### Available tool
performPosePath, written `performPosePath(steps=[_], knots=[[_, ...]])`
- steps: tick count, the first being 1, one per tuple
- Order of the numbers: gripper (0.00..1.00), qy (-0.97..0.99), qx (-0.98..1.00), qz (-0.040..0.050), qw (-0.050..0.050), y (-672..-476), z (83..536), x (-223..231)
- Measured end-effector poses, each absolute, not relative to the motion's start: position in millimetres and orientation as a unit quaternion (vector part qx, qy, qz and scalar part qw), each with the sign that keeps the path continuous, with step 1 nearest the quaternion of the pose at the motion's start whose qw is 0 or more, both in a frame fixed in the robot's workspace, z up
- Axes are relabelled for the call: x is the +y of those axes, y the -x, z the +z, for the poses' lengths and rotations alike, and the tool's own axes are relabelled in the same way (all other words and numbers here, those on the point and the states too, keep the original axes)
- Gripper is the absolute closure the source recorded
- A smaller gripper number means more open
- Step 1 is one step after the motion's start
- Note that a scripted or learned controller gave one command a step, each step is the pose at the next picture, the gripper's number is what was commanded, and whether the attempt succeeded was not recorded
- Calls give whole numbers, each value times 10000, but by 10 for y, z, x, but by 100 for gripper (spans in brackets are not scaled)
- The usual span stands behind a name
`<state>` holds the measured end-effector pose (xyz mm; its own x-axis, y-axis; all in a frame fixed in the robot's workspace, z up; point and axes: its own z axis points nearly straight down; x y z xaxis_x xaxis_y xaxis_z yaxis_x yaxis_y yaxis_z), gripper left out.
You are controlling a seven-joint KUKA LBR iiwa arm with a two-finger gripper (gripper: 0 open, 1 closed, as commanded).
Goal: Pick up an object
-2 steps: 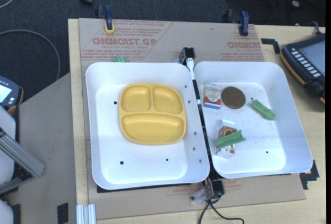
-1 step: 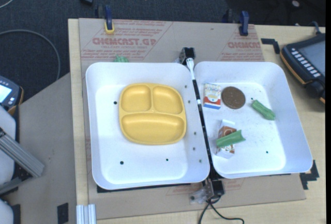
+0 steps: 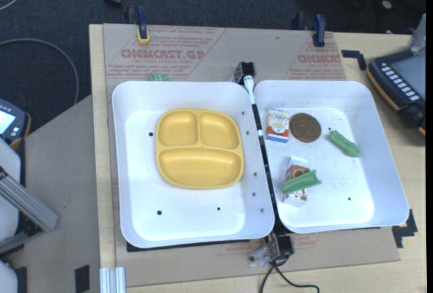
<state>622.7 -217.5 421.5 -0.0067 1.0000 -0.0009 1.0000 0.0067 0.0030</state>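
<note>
We log two white bins side by side on the bench (image 3: 108, 149), which is covered with a brown sheet printed in red lettering. Two blue clamps (image 3: 142, 22) pin that sheet at the far edge.

The left bin (image 3: 135, 217) holds a yellow divided plate (image 3: 199, 148), three compartments, lying flat, nearer the far side of the bin than the near side. It sits apart from all four walls.

The right bin (image 3: 379, 197) holds the loose candidates for picking:
- a small white, red and blue carton (image 3: 277, 125), near the bin's far left corner, lying flat;
- a brown disc (image 3: 306, 128), just beside the carton on its right, the two close, and we cannot tell whether they touch;
- a short green piece (image 3: 344, 143), right of the disc and apart from it, angled toward the near right corner;
- a second green piece (image 3: 301, 181) lying across a small white and brown packet (image 3: 295, 194), touching it, nearer the bin's near left corner.

A black strip (image 3: 257, 143) runs along the seam where the two bins meet, with a black fitting at its far end.

Jaws: we cannot tell their state from this view. All objects listed rest on the bin floors.

Off the bench at the right edge we note a black and orange handheld pendant (image 3: 399, 85).
</note>
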Motion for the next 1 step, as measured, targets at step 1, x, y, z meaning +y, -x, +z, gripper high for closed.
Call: performPosePath(steps=[1], knots=[[100,-7076,7066,23,66,-5712,5431,-2244]])
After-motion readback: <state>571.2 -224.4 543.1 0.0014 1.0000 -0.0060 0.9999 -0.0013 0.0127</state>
